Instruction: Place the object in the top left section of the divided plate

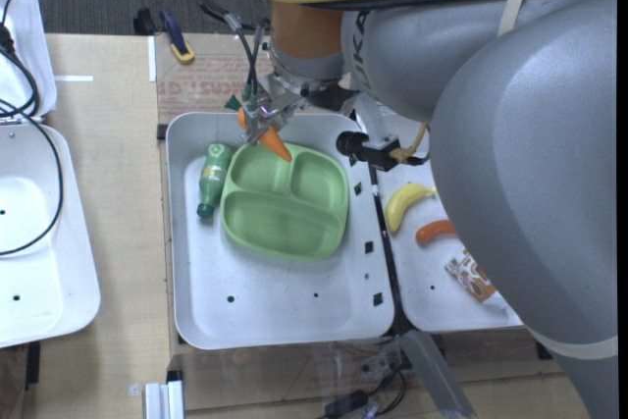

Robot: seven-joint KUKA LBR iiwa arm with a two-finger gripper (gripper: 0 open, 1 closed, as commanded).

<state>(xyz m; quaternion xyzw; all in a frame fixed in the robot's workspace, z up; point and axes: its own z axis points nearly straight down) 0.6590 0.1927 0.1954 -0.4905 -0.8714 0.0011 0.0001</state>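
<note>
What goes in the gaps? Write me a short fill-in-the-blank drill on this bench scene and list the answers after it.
1. The green divided plate lies in the ____ of the two bins.
2. The orange carrot sits at the plate's top ____ section.
3. The green bottle lies just ____ of the plate.
4. The banana lies in the right bin, above an ____ sausage-shaped piece.

Answers: left; left; left; orange

A single fixed camera looks down at a slant on the table (108, 74) from above. The left bin (196, 289) lies at mid-frame, the right bin (442, 294) beside it, and the arm (510, 93), close to the lens, covers the frame's right side.
</note>
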